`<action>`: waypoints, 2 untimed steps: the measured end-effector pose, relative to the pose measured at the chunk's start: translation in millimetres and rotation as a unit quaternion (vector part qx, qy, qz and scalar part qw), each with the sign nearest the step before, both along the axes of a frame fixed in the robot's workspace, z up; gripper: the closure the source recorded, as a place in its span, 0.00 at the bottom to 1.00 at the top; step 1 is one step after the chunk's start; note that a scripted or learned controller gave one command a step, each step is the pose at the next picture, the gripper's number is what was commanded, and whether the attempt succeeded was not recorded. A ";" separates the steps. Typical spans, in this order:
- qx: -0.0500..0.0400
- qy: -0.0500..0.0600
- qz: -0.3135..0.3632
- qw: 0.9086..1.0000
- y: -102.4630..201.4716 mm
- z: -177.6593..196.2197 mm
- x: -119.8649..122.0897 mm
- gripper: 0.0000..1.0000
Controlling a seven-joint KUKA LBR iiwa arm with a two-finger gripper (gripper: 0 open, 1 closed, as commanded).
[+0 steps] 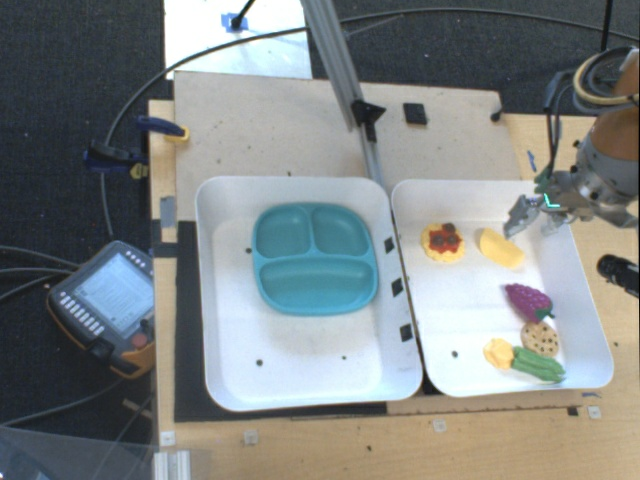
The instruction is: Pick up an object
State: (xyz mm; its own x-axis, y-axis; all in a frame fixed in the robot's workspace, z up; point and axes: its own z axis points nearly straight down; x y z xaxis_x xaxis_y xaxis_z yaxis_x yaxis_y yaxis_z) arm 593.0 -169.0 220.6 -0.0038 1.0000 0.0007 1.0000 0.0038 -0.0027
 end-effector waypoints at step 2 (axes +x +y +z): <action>-0.001 -0.002 -0.001 1.000 -0.7 -51.9 -7.8 0.00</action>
State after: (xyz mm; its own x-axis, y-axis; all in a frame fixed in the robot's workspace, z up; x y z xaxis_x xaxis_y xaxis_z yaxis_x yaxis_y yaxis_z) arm 585.2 -169.7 168.6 -0.0015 1.0000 -0.0004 1.0000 0.0015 0.0003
